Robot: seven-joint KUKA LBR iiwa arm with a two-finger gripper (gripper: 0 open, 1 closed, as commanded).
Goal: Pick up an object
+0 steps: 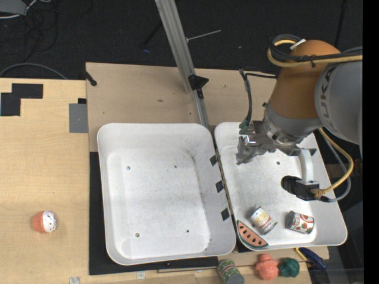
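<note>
In the right bin [331, 232] lie a small tin can [262, 219], a red-and-white can [300, 222] on its side, and a watermelon slice [251, 234] at the front left corner. My gripper [245, 153] hangs over the bin's back left part, well behind the cans. Nothing is seen between its fingers. The grey arm with its orange band [302, 76] comes in from the right.
The left bin [112, 141] sits beside the right one. A slanted metal rail [180, 43] rises behind the bins. A pink toy [266, 267], a green toy [289, 267] and a dark can [227, 270] lie in front of the right bin. A red-white ball [44, 222] rests far left.
</note>
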